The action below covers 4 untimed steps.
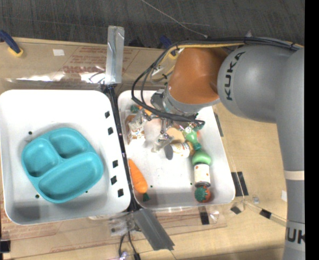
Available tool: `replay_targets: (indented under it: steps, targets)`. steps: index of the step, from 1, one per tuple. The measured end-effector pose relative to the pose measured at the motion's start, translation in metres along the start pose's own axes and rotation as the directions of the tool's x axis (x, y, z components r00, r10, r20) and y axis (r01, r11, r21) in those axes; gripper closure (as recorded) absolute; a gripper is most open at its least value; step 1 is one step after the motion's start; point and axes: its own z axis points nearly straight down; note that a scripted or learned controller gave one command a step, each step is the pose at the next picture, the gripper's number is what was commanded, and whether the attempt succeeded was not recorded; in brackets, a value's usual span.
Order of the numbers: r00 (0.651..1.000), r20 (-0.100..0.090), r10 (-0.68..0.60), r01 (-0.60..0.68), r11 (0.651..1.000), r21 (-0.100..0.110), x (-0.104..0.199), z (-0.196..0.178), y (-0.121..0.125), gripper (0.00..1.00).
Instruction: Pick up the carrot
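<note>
The orange carrot (137, 176) lies in the right bin (170, 199), tight against its left wall near the front, with its tip pointing toward the back. My gripper (165, 143) hangs over the middle of that bin below the orange wrist band, up and to the right of the carrot and apart from it. The wrist hides much of the gripper, and I see nothing of the carrot in it.
A small bottle (201, 171) with a green top lies at the right of the right bin, with a red and green item (203, 193) in front of it. A small brown and white toy (135, 127) sits at the back left. The left bin (18, 107) holds a teal divided plate (62, 164).
</note>
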Motion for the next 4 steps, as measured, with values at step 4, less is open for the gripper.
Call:
replay_targets:
  steps: [4]
  targets:
    - [0.726,0.005,-0.688,0.688,0.725,-0.026,-0.081,-0.267,0.022,1.00]
